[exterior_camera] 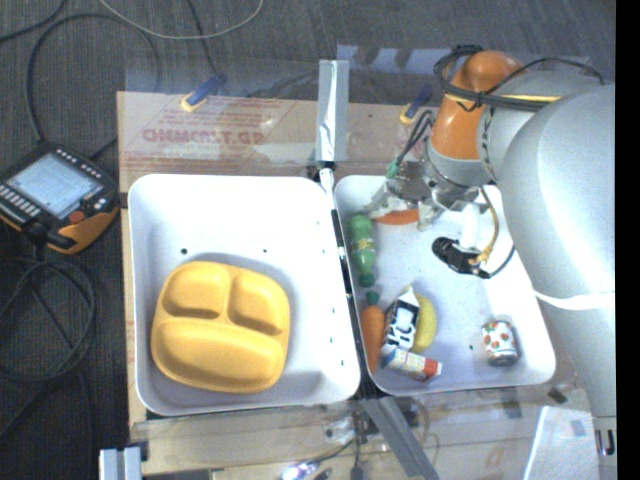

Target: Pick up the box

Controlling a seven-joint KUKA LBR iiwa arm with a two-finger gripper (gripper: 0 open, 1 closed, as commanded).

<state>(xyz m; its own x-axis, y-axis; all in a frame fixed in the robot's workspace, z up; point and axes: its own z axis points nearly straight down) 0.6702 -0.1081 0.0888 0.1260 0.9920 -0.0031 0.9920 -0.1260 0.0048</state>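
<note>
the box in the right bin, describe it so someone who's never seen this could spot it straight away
Start at the right-hand shallow white bin and go to its near left part. The small black and white box lies there tilted, between the orange carrot on its left and the yellow banana on its right. It is the only black and white, straight-edged item among rounded, coloured ones.

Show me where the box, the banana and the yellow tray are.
box (401, 325): camera view, its black-and-white face.
banana (427, 321): camera view, its middle.
yellow tray (221, 325): camera view, ridge between compartments.

Grey arm (560, 188) from the right, orange-banded wrist bent down, pincer (412, 196) low at the far end.
</note>
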